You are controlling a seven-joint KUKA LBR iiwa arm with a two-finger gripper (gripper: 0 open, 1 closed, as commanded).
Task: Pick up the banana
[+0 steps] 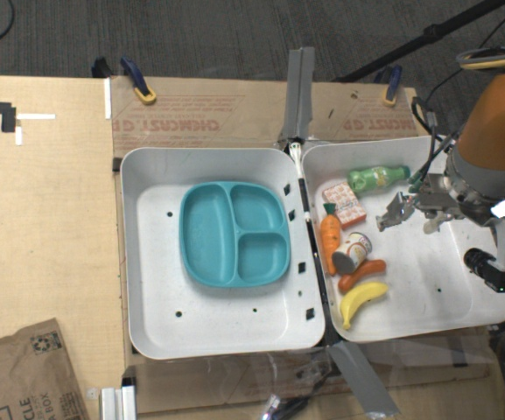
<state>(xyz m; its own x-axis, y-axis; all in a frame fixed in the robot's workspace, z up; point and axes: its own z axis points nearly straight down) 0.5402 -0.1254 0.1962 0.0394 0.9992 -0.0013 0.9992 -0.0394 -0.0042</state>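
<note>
One banana (362, 301) lies by the right bin's (445, 318) front edge; gripper (401, 210) hovers open mid-bin, empty, poised to descend.

On the cardboard sheet (234, 112) behind the bins we can make out red print, upside down to us, that seems to read "CHEMCAST GP". On the cardboard box (24, 374) at the lower left corner we see a recycling symbol and dark letters, partly cut off, perhaps "CLE" and "BOX". The small carton (344, 205) in the right bin bears print too small to read.
</note>
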